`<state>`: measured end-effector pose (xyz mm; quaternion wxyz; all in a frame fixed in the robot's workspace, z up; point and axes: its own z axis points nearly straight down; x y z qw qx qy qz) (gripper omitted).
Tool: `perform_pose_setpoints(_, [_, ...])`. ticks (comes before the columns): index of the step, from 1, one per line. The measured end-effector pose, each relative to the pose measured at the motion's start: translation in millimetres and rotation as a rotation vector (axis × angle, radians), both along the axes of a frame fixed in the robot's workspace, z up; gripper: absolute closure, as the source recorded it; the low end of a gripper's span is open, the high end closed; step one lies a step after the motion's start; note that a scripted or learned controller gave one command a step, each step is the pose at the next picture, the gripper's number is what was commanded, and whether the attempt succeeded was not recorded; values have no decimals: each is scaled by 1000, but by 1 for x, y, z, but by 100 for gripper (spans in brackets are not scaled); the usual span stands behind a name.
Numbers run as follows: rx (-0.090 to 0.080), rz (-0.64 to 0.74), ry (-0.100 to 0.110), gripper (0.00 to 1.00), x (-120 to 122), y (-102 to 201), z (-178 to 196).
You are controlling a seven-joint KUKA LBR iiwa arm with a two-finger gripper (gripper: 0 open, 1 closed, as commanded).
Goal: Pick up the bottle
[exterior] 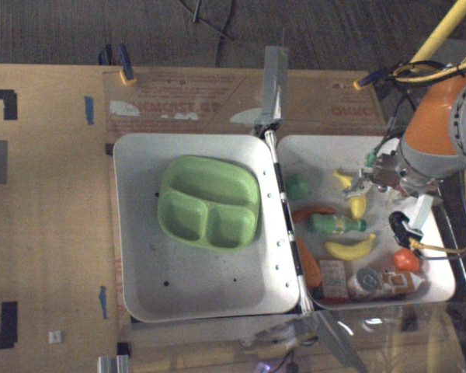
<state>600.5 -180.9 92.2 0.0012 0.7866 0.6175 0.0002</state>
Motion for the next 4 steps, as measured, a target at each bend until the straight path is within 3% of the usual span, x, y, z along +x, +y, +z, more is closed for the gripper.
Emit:
perform_pose_setpoints(1, [2, 30, -6, 0, -49, 81, -3])
perform_pose_setpoints(2, [2, -326, -18, 0, -101, 75, -2])
perform_pose_setpoints(3, [0, -473, -4, 0, -45, 70, -4])
perform_pose_setpoints(4, [2, -356, -10, 0, -94, 75, -3])
